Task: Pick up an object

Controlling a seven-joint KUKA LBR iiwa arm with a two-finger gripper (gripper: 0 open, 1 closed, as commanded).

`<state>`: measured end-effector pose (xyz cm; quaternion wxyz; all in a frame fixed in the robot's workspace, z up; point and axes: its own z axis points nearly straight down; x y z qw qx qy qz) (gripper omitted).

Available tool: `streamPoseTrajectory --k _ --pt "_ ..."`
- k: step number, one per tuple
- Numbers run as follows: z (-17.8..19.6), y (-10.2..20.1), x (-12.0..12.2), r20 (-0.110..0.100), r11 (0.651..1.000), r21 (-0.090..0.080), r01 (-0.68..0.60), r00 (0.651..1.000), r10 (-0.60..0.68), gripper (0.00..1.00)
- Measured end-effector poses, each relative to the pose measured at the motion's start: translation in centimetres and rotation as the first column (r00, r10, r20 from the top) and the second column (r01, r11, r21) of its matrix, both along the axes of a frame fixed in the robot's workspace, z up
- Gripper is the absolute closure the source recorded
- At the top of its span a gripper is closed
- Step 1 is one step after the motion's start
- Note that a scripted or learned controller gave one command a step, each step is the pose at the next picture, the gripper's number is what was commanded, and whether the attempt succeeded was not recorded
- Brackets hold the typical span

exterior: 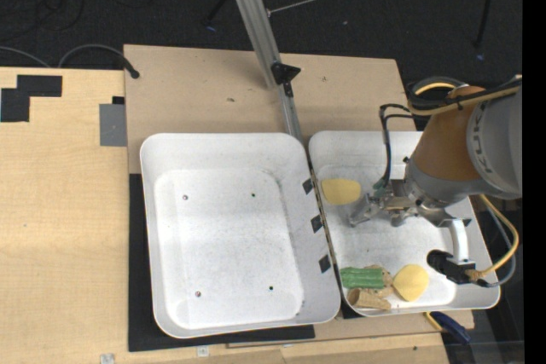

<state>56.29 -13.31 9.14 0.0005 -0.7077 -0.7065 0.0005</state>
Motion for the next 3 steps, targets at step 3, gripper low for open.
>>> streamPoseTrajectory --k 3 --pt "11.0 0.3 -0.2 0.004 1.000 0.000 -0.003 1.000 0.003 1.00"
